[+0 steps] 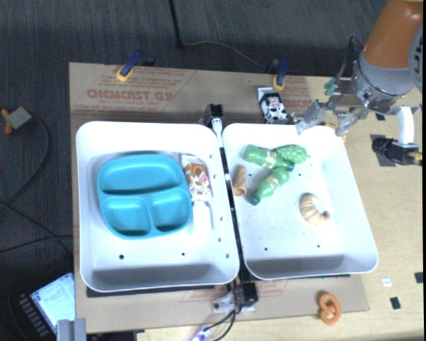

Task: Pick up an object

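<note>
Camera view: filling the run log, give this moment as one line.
end effector: above right bin's far right corner | holding: nothing seen | right bin: green bottles, croissant | left bin: blue tray

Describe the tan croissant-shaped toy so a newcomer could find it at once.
Start at the right-hand white bin. Past the cluster of green bottles near its upper left, look toward the lower right of its floor: the croissant toy lies there alone. It is pale tan, curved and ridged, unlike the green bottles.
</note>
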`<state>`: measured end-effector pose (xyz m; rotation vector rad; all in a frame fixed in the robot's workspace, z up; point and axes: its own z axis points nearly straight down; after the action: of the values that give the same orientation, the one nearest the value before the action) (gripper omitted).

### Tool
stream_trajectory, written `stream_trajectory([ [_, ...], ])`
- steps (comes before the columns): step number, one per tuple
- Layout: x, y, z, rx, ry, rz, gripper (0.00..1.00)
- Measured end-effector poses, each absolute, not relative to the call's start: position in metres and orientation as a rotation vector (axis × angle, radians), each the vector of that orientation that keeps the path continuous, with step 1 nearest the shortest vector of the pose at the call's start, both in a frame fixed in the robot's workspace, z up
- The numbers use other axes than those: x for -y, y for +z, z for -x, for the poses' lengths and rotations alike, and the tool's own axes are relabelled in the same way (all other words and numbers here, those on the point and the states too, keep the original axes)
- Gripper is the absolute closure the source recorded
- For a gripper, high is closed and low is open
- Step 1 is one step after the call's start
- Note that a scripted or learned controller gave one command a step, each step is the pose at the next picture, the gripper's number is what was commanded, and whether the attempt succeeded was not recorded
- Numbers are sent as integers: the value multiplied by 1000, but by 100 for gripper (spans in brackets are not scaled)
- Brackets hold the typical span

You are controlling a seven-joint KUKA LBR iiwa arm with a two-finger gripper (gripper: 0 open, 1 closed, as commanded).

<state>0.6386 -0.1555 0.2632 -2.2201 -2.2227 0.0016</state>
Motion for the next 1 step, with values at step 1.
stream_trajectory([
  [1,142,197,-580,2220,4,2219,0],
])
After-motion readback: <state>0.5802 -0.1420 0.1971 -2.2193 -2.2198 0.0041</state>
